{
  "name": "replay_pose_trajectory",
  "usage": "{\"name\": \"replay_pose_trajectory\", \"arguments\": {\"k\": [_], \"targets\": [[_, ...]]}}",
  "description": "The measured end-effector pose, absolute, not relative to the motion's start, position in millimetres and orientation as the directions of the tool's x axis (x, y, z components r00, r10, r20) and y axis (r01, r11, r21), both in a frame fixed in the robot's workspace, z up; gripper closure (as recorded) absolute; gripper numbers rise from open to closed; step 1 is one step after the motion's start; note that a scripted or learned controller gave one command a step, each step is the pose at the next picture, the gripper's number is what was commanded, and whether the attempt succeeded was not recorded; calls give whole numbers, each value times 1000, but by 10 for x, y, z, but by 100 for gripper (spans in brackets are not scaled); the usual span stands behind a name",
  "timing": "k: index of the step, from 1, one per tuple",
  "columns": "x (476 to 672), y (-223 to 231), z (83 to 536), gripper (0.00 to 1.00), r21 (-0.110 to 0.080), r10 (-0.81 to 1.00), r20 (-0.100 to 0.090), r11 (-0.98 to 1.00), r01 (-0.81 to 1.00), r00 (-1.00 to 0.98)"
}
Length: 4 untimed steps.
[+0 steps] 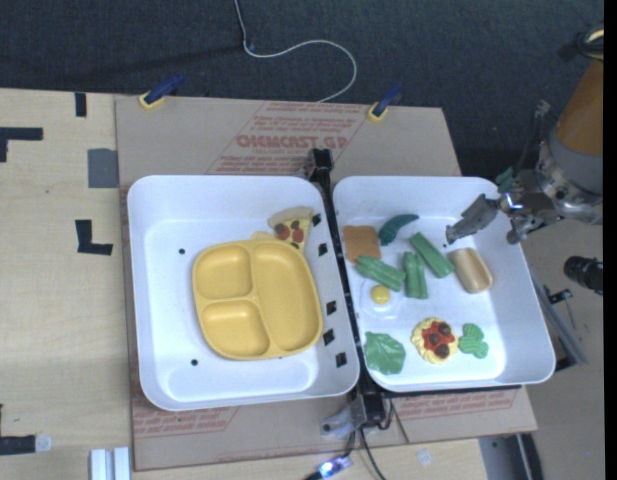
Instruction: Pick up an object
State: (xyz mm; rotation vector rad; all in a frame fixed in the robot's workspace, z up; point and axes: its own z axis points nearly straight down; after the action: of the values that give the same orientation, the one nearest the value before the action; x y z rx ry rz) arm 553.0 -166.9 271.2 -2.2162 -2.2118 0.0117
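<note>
Gripper (pixel 491 218) sat over the upper right part of the right white plastic bin (pixel 518 368), arm entering from the right. Two grey fingers were visible: one long finger (pixel 472 218) angled down-left toward the bin floor, the other at the right near the wrist body. They stood apart with nothing between them, so the fingers read as released and empty.

Nearest candidate for the pick: the tan bread-roll-shaped toy (pixel 472 269), lying just below the fingers and slightly to the left finger's right, apart from it. Its long axis ran roughly top-to-bottom in the view, tilted a little. Judgement: a grasp across its short width would suit the finger spread.

Next nearest: the green bean-pod toy (pixel 429 254), below-left of the fingers, long axis diagonal, just beside a second green pod (pixel 415 276). A dark green curved piece (pixel 397 228) lay left of the fingers, well clear.

Farther from the fingers, lower-left: an orange toast-like square (pixel 361 242), a small yellow piece (pixel 380 294), a leafy green piece (pixel 384 352), a yellow-and-red pasta toy (pixel 435 338), a green broccoli toy (pixel 473 340).

Left white bin (pixel 148 268) held a yellow compartment plate (pixel 256 299) and a pizza slice toy (pixel 292 225), well apart from the fingers.

Nothing lifted yet.
</note>
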Motion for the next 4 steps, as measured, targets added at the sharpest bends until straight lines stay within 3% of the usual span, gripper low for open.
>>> {"name": "replay_pose_trajectory", "arguments": {"k": [1, 4], "targets": [[5550, -1668, 2775, 0, -2, 1000, 0, 1, 1000, -1], [5609, -1758, 1177, 0, -6, 1000, 0, 1, 1000, -1]]}}
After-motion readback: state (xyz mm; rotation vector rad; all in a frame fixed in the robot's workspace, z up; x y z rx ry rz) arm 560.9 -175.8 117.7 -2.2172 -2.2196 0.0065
